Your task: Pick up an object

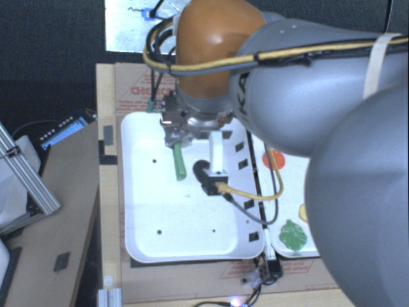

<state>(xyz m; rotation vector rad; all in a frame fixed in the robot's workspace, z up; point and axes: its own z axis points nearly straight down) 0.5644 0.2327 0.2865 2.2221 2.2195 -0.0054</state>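
Camera view: the gripper (175, 141) is hovering over the left bin (144, 238), right at a green stick (179, 164).
The stick is showing slim, straight and plain green, slanting down from under the gripper; whether the gripper is clamping it, I cannot tell.

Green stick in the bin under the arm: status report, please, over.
Gripper low over the bin on view's left, grip unclear. Green stick just below it, top end hidden. Orange piece and green leafy piece apart, in other bin.
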